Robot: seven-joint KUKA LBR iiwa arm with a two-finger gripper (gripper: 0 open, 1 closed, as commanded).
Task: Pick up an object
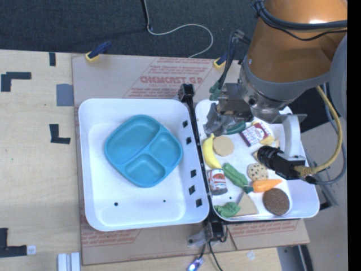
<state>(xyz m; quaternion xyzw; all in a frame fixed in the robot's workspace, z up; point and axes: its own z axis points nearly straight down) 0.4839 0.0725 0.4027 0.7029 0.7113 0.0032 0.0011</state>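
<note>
Hovering gripper (pixel 225 119): metallic, upper right bin (pixel 302 210); finger state could not be told.
Plate (pixel 144 149): blue, glossy, three-compartment, left bin (pixel 96 208).
Banana (pixel 210 152): yellow, curved.

blue plate (pixel 144 150), yellow banana (pixel 210 152), orange carrot (pixel 266 185), white bins (pixel 90 151)

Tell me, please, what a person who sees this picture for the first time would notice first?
The big orange band of the arm fills the upper right, above the right bin. Next comes the blue divided plate, lying alone in the left bin. Then the crowd of small toy foods in the right bin: a banana at its left side, a carrot and a brown round cookie toward the near right corner.
</note>
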